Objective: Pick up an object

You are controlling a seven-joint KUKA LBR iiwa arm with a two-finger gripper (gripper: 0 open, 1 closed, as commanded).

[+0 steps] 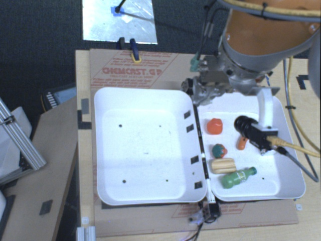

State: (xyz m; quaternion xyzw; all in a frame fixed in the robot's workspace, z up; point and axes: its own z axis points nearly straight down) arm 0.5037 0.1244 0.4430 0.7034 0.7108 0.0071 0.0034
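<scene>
Hovering: we see the arm (271, 29) hang over the far end of the right bin (288, 185), its bulk covering that end.
Gripper: the gripper (208, 92) sits just past the far end of the divider (200, 144) between the two bins; we cannot tell its state from this slant, and we see nothing carried.
Landmark: we place everything from the divider.
Objects: the orange-red block (214, 126) lies just right of the divider near its middle; the teal-and-orange toy (219, 150) sits nearer us, then the tan cylinder (223, 165), then the green bottle (238, 177), nearest the front. The small orange piece (242, 143) lies further right, beside a black fitting (253, 132).
Left bin: the left bin (115, 185) lies across the divider.
Risk: we judge the toy, cylinder and bottle to be packed close, so a descent there could nudge a neighbour or catch two things.
Risk: a descent close to the divider could strike the bin wall.
</scene>
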